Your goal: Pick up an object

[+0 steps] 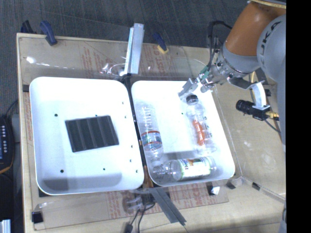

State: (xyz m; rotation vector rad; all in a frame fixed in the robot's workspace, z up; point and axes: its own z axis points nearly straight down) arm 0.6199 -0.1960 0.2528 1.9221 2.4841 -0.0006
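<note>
Three clear bottles (150, 137) in right bin (167, 93), one dark tray (92, 133) left (fingers' (190, 92) state unclear).

The arm (262, 30) reaches in from the right edge of the camera view, high in the frame. Its grey body curves down and leftward, with the orange band (248, 25) wrapping the segment just above the wrist. Below the band the grey wrist (233, 64) narrows and slants toward the lower left. At its end the pincer (187, 92) points down and to the left, a pale metal piece at its tip. A dark cable (214, 38) loops beside the wrist. Whether the pincer grips anything cannot be told.
</note>
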